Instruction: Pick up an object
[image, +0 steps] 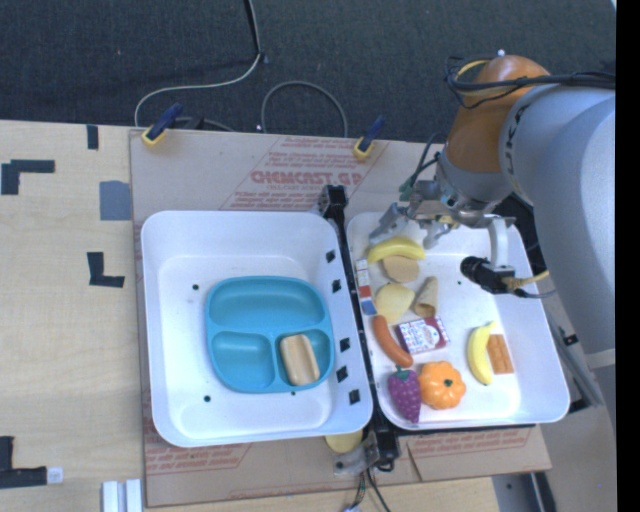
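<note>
The gripper is positioned low over the yellow toy at the right bin's far end, fingers spread, with nothing clamped, so picking is judged not yet done.

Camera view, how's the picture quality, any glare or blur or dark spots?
Camera view: even light and soft shadows; the white bins look bright without washing out; the toy food is slightly soft, so the small carton's print is unreadable; the arm looms large and blurry at right.
</note>
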